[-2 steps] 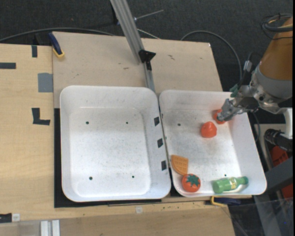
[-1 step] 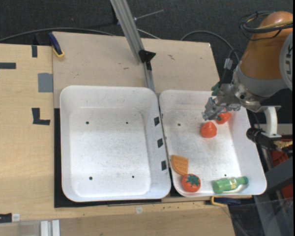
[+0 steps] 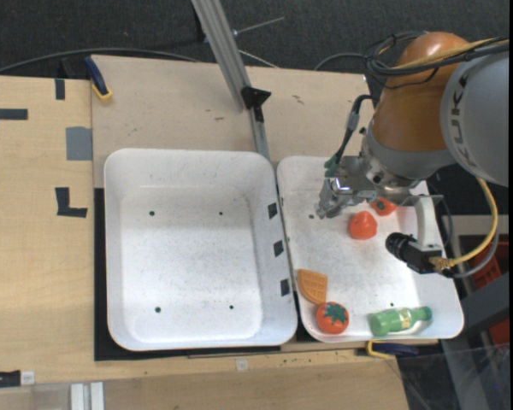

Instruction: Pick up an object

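My gripper [image 3: 329, 205] hangs over the upper left part of the right bin [image 3: 301, 178], its metal fingers pointing down at bare bin floor with nothing seen between them. A round red-orange fruit [image 3: 362, 225] lies just right of the fingers. Another red piece [image 3: 382, 204] peeks out under the wrist. Near the bin's front edge lie an orange wedge [image 3: 313, 284], a red tomato with a green top [image 3: 332, 316] and a green bottle [image 3: 398, 319] on its side.
The left bin [image 3: 120, 178] sits beside the right one, separated by a raised rim with black clips. A slanted metal pole [image 3: 227, 49] rises behind the bins. A black cable connector [image 3: 408, 252] hangs off the arm over the right bin.
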Available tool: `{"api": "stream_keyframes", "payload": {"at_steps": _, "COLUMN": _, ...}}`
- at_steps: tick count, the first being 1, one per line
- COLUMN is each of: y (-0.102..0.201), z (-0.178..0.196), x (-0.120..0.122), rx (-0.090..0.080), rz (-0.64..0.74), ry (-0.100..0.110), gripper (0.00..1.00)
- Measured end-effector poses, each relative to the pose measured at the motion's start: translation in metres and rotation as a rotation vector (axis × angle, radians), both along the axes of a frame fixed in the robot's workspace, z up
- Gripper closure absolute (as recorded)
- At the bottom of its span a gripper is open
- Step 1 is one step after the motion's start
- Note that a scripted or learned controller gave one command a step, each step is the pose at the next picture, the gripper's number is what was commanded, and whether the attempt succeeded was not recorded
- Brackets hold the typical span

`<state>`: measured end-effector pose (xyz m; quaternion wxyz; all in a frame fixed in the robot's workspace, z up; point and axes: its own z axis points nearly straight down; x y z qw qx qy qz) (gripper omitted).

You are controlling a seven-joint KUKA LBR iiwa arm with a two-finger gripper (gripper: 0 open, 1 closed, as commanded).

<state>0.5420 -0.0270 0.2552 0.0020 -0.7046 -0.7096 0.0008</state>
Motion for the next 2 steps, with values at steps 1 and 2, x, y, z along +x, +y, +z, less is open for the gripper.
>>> {"api": "stream_keyframes", "payload": {"at_steps": 1, "y": 0.05, "z": -0.001, "x": 0.003, "rx": -0.001, "rz": 0.0, "ry": -0.003, "gripper": 1.0}}
{"api": "stream_keyframes", "payload": {"at_steps": 2, "y": 0.095, "z": -0.009, "x": 0.009, "rx": -0.001, "rz": -0.001, "ry": -0.002, "gripper": 1.0}}
